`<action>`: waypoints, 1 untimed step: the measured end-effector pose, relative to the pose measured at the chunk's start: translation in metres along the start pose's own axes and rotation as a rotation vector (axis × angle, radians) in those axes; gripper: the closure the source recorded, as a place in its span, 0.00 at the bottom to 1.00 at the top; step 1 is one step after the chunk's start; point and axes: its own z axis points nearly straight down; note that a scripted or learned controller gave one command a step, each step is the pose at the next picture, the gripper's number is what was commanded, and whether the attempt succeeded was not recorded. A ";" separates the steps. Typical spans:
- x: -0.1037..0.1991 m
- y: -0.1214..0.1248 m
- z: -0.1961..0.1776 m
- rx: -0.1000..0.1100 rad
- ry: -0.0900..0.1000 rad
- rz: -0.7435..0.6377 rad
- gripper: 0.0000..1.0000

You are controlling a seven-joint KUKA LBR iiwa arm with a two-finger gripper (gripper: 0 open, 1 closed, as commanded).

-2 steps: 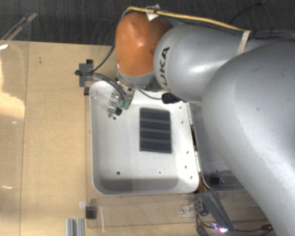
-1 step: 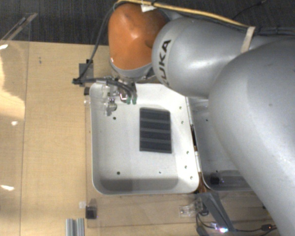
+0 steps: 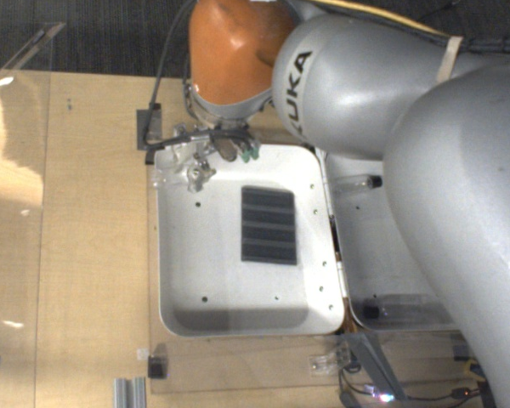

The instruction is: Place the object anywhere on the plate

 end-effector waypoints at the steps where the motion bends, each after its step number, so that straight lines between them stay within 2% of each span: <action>1: 0.001 0.000 0.046 -0.002 0.002 -0.395 1.00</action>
